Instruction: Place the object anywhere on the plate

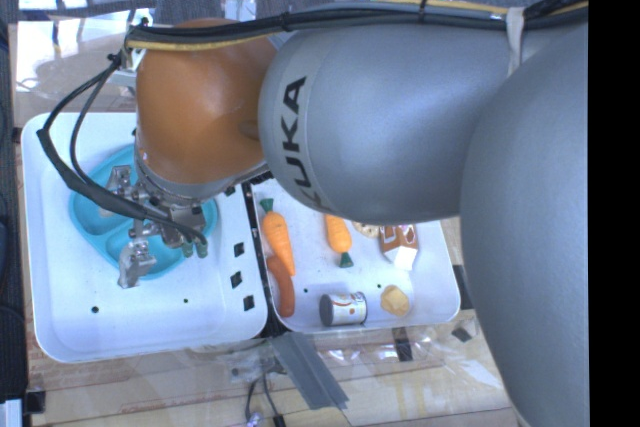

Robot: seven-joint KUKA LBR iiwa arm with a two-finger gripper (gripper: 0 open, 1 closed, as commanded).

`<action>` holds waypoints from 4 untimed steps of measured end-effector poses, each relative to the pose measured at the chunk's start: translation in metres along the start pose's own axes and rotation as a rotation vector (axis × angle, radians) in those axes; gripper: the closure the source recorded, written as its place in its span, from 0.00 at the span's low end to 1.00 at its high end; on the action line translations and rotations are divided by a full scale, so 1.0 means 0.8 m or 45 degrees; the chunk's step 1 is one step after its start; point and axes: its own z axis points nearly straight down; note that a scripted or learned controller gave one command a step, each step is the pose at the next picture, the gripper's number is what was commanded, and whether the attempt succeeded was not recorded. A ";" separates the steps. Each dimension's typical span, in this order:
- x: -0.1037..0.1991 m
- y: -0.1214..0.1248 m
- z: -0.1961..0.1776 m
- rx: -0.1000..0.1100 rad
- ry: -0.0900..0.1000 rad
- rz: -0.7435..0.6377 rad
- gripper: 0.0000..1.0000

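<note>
A blue plate (95, 213) lies in the left white bin (60, 315), mostly covered by the arm's orange band and wrist. My gripper (135, 267) hangs over the plate's near edge, pointing down at it. I see nothing clearly held in it. In the right bin (440, 300) lie two carrots (278, 240) (338, 235), a reddish sausage-like piece (282, 287), a small can (343, 308) on its side, a yellowish potato-like lump (396, 300) and a brown and white piece (398, 245).
The big grey arm (400, 115) covers the far part of both bins and the right of the bench. A divider with black clips (240, 265) separates the bins. White floor of the left bin shows in front of the plate.
</note>
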 end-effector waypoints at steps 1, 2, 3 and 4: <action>0.015 0.015 0.084 0.005 0.010 0.501 0.00; -0.080 0.002 0.195 0.003 0.002 0.923 0.00; -0.077 0.004 0.189 0.009 0.013 0.914 1.00; -0.184 -0.005 0.197 0.006 0.032 0.998 1.00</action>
